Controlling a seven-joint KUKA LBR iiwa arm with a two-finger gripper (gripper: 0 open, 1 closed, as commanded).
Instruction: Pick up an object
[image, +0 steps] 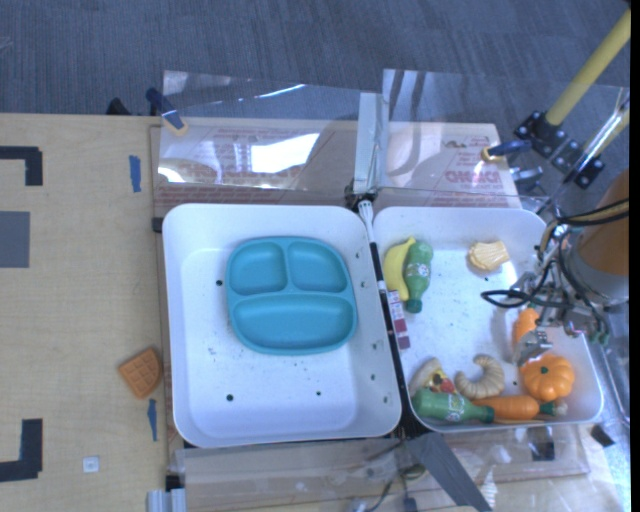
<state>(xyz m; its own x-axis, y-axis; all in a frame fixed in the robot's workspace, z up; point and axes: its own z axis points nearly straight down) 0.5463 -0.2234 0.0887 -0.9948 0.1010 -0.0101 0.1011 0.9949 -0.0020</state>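
The right bin (452, 318) holds several toy foods. A yellow banana (397, 266) and a green bottle (418, 272) lie at its left wall, and a beige ridged piece (488, 257) lies near the back. Along the front are a pizza slice (430, 375), a croissant (482, 376), a second green bottle (450, 406), a carrot (512, 407) and an orange pumpkin (548, 378). My gripper (537, 340) hangs low at the bin's right side, just behind the pumpkin. A small orange piece (523, 326) sits against the gripper's left side; whether it is held is unclear.
The left bin (190, 330) bears a blue divided plate (290, 295). A brown waffle-like square (141, 371) lies on the bench left of the bins. Clear plastic panels (260, 140) stand behind both bins. Cables (520, 295) hang around the wrist.
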